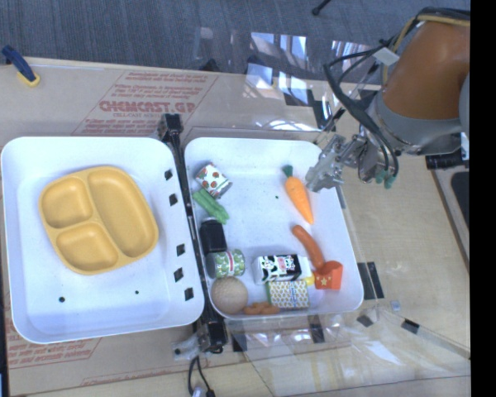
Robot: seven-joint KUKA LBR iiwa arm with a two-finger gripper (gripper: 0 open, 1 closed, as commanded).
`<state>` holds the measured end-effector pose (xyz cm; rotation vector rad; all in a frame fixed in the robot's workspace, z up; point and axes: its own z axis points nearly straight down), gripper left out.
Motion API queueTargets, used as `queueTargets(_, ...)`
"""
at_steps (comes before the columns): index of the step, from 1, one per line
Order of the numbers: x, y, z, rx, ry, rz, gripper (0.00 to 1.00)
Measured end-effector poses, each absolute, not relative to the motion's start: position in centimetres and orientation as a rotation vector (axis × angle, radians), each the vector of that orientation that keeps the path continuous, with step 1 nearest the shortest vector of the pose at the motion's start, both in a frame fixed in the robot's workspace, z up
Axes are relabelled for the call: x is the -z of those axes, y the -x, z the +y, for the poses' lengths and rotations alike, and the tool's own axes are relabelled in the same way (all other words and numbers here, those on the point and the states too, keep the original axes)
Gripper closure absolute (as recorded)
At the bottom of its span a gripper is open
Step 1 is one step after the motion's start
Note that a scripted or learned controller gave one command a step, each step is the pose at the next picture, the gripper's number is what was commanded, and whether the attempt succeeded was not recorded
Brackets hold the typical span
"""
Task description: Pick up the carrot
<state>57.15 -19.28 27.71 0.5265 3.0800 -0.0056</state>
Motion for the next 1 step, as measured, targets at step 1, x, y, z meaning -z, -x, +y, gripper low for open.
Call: queueTargets(1, -22.73, -60.02, -12.62, -0.001, -0.844, 3.029, 1.0)
